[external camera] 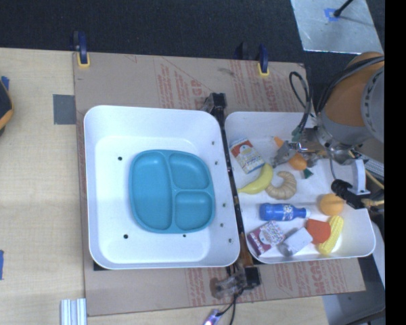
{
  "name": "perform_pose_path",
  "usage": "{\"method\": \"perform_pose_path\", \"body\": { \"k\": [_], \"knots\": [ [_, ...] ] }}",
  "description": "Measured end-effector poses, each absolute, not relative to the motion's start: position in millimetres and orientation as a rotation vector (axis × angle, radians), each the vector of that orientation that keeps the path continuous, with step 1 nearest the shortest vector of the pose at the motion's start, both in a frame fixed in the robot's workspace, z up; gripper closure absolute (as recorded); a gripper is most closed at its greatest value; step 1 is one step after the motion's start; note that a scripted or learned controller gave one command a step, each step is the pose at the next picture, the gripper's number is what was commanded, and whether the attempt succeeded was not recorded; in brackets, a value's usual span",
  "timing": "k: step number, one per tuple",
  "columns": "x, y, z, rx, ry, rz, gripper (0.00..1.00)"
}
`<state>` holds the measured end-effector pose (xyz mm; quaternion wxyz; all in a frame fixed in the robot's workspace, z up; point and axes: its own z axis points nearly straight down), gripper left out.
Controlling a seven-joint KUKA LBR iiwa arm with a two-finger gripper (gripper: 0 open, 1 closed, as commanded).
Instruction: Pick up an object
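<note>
The gripper [292, 156] hangs low in the right bin [365, 249], near its far edge, right over a small orange piece [298, 161]; whether the fingers are released or clenched cannot be told. That piece looks like light, stiff toy food, probably smooth and apt to slip, so a pinch across its middle seems best; the croissant [283, 185] and yellow banana [258, 181] just beside it are broader, steadier holds; the blue bottle [282, 212] might roll.

Grey arm [365, 107] (orange band) reaches in from right, pincer [292, 153] angled down-left.
</note>
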<state>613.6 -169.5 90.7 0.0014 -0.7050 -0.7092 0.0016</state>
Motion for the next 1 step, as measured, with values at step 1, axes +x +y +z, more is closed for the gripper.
{"method": "perform_pose_path", "body": {
  "k": [1],
  "knots": [
    [614.7, -170.3, 102.4, -2.210, -2.232, 0.005, 1.00]
  ]
}}
